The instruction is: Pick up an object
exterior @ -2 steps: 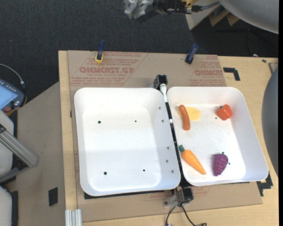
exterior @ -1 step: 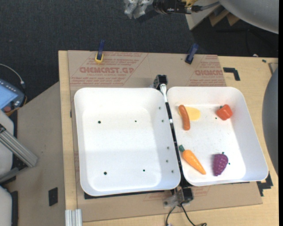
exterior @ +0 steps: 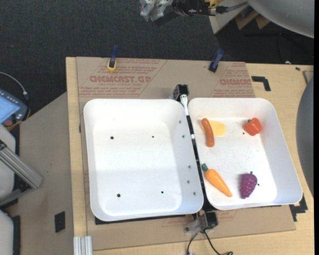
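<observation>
Clearly you have everything left: carrot (exterior: 218,182), grapes (exterior: 247,185), sausage (exterior: 208,132) and pepper (exterior: 252,127) lie ungrasped in the right bin (exterior: 284,164); claw (exterior: 154,9) state unclear.

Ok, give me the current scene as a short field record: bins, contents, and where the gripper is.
left bin: white, shallow, no objects seen inside
right bin: carrot, purple grapes, sausage, yellow piece, red pepper
sausage and yellow piece: touching or overlapping
gripper: top edge of view, beyond both bins, blurred
held object: none visible
</observation>
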